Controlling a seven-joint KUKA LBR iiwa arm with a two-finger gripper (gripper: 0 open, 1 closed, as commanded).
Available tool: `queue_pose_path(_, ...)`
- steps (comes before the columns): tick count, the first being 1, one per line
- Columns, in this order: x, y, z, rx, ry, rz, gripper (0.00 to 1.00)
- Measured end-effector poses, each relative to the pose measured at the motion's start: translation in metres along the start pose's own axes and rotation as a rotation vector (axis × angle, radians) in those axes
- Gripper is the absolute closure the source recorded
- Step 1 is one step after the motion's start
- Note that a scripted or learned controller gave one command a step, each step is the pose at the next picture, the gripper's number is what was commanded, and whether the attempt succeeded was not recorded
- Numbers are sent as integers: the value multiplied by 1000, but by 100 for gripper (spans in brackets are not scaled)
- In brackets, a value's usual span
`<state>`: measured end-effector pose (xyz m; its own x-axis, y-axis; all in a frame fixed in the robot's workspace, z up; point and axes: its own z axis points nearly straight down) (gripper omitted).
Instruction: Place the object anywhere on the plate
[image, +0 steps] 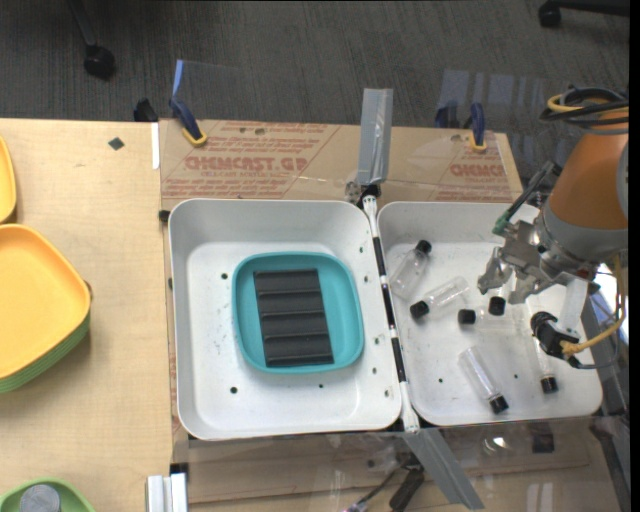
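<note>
While the tool (508, 283) hovered over the vials (440, 297), its finger state could not be determined. A misaligned descent risked knocking them aside, far from the plate (243, 322).

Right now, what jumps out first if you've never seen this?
The teal plate in the left bin, bearing a dark ridged block. Then the arm's orange band at the right, above the gripper over the right bin, where clear vials with black caps lie scattered.
</note>
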<state>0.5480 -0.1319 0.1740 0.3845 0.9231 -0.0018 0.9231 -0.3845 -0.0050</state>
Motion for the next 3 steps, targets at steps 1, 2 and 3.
queue_pose_path(1,27,-61,-16,-1,0,-77,100)
queue_pose_path(2,103,-77,-16,-2,-1,-145,100)
queue_pose_path(3,169,-77,-16,-1,-2,-128,100)
